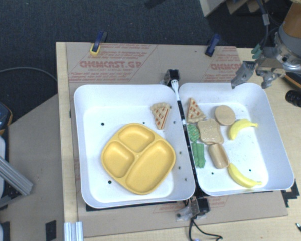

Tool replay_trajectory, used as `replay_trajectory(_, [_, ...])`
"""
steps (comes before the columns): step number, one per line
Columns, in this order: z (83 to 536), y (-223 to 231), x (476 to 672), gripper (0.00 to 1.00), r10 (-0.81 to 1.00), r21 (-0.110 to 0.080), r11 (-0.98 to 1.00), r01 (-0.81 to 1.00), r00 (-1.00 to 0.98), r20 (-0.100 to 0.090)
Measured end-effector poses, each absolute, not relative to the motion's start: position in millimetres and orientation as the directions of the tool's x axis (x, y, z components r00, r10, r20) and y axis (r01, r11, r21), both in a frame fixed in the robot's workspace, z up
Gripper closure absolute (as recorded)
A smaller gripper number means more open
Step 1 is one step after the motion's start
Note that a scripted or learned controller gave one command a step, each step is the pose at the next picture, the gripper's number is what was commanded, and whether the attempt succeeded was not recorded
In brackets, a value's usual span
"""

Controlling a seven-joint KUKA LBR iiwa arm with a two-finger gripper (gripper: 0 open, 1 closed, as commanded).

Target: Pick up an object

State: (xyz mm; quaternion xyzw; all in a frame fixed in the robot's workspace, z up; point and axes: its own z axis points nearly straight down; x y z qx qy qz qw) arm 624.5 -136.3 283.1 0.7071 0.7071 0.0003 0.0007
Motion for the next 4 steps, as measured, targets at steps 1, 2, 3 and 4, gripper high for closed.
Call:
replay_trajectory(1, [415.8, -46.9, 592.5, 0.0, 1.0, 0.013, 0.01, 1.0, -0.01, 0.001])
replay_trajectory(2, [418.6, -51.9, 594.0, 1.0, 1.0, 0.005, 0.003, 1.0, -0.003, -0.001])
replay_trajectory(3, [335.7, -42.4, 554.3, 1.0, 1.0, -0.01, -0.002, 1.0, 0.002, 0.001])
replay_trajectory(4, [224.9, -117.6, 538.1, 1.0, 1.0, -0.012, -0.009, 1.0, 0.009, -0.001])
